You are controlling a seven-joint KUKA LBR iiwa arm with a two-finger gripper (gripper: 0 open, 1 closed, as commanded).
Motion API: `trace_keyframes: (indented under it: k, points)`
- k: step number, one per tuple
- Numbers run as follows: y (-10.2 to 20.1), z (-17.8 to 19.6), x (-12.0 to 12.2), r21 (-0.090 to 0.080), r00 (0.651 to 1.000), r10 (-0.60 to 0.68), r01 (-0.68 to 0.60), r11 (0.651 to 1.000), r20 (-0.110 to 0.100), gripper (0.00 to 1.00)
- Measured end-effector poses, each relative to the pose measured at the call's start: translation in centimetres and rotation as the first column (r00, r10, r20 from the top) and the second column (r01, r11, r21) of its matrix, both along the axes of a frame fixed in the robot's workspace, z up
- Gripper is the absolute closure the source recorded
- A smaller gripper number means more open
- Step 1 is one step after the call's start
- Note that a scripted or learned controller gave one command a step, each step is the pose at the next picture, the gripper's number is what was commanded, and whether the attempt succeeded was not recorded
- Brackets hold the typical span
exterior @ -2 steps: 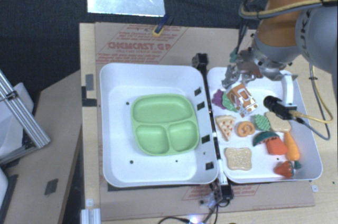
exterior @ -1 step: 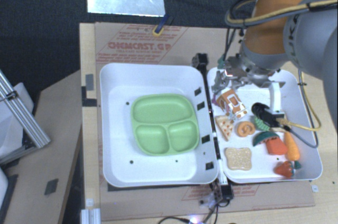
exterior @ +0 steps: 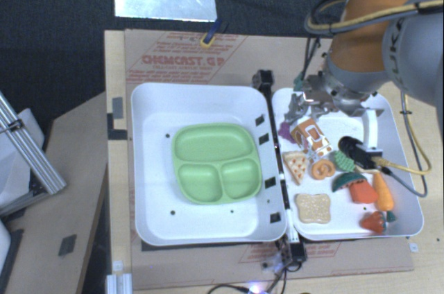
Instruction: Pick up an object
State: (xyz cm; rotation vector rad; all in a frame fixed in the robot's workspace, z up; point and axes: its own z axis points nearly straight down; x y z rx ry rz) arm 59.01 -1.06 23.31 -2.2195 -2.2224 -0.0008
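Nearest the camera in the right bin point(exterior: 409, 216) lie a slice of toast point(exterior: 313, 208), a red pepper point(exterior: 373, 220), a carrot point(exterior: 383, 191) and a pizza wedge point(exterior: 295, 166), all loose on the floor. Further back an orange and white carton point(exterior: 311, 136) lies just below the gripper point(exterior: 300, 107). I cannot tell how the pincer stands, so the pick looks not yet done. The green tray point(exterior: 211, 162) sits in the left bin point(exterior: 149, 147)
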Motion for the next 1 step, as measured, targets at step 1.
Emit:
trace_keyframes:
  k: [1]
  points:
    - [1.22, -0.17, -0.29, 0.0, 1.0, 0.004, -0.004, 1.0, -0.001, 1.0]
